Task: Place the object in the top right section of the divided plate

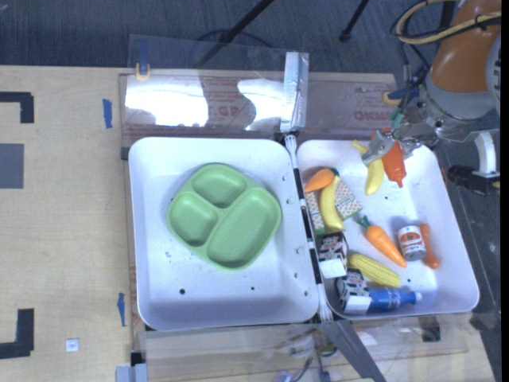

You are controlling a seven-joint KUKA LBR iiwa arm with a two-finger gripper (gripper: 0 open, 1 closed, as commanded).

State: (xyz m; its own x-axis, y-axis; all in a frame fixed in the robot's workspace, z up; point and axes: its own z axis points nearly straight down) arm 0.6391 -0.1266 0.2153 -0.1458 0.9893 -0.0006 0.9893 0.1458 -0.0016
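At the near edge of the right bin (453, 237) a blue bottle (387, 299) lies on its side, its white cap end just beside a dark packet (353, 283). Just past them lies a corn cob (374, 269), slanting from left to right. Behind it sits an orange carrot (384, 243), tip pointing toward the far left, and to its right a small can (411, 242) with a red-and-white label, touching a thin orange stick (430, 247) on its right side. Against the bin's left wall, a small dark box (332, 249) sits near the corn. Farther back, a yellow banana (329, 207) lies along the left side, with a speckled cracker (347, 204) just beside it and an orange piece (318, 180) at its far end.

In the left bin (151, 213), the green plate (225, 214) rests near the middle, with three sections: a big one at the near right and two small ones at the far and left. The plate's sections hold nothing.

At the far right corner of the right bin, the gripper (387, 146) hangs over the toys. An orange-red object (394, 165) hangs just below it, seemingly between the fingers, though how far they are parted cannot be told. A yellow item (374, 177) lies just left of it, touching or close by. Above, the arm's orange band (469, 58) rises at the right, with yellow cable (421, 14) looping beside it.
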